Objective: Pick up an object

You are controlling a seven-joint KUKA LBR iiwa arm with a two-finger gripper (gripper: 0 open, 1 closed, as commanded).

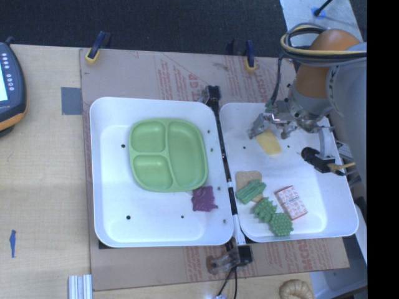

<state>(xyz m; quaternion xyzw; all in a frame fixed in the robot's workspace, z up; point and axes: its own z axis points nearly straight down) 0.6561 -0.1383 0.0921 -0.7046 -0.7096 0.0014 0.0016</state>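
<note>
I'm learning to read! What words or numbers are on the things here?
Red print runs across the brown cardboard sheet under the bins: too blurred to read.
The small red-and-white packet in the right bin has print: too small to read.
The device at the left edge has buttons: unreadable.

Two white bins (103,167) (side by side), one green plate (168,154), one purple toy (203,199).
</note>
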